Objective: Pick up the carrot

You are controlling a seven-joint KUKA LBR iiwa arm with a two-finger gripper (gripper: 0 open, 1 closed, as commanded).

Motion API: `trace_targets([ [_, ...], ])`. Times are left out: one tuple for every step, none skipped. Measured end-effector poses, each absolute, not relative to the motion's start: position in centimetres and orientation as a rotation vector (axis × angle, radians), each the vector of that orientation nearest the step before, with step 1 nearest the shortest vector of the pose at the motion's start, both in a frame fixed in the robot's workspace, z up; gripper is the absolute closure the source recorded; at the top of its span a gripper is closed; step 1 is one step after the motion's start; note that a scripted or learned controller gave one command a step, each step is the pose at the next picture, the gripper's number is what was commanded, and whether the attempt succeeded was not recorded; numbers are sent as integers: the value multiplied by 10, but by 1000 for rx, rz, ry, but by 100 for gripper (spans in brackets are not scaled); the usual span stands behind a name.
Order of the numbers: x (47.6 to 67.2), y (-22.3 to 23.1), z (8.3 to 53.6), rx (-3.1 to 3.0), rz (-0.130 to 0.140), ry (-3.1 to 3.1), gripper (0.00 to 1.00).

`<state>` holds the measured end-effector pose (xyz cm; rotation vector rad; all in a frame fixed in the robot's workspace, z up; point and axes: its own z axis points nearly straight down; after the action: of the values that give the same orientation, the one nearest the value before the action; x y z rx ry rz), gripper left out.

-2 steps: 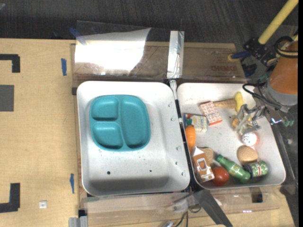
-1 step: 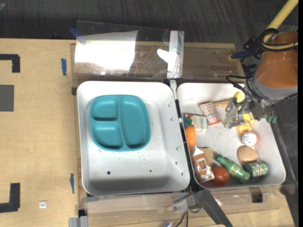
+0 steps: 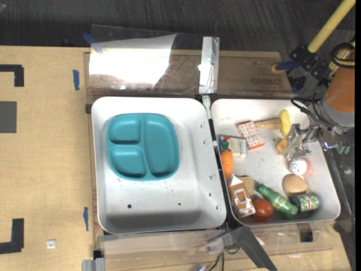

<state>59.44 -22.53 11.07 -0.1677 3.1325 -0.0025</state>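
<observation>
Carrot [image 3: 227, 164] first: you find it in the right bin [image 3: 330, 176], lying against that bin's left wall, its orange body pointing roughly toward you with a bit of green at the far end. Just behind it sits a small pale packet [image 3: 238, 147], and just in front a brown carton [image 3: 242, 196] with a tomato [image 3: 262, 209] beside it.

Your gripper [image 3: 296, 143] hangs over the right part of the same bin, well apart from the carrot, with the arm [image 3: 343, 92] and its orange band reaching in from the right. The metal parts blur together there, so you cannot tell from this view whether the tool is spread or pressed together; nothing shows plainly between its tips. A yellow banana-like piece [image 3: 285, 123] lies just beside it, and a small white ball [image 3: 298, 166] sits below it.

Nearer you in that bin are a bread roll [image 3: 294, 183], a green bottle [image 3: 277, 201] lying on its side and a green can [image 3: 307, 202].

Your left bin [image 3: 113, 213] holds a teal divided tray [image 3: 143, 145], set toward its far left.
</observation>
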Motion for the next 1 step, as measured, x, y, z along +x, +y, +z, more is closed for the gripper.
trace_targets([
  [666, -222, 115, -528, -3, 3085, 100],
])
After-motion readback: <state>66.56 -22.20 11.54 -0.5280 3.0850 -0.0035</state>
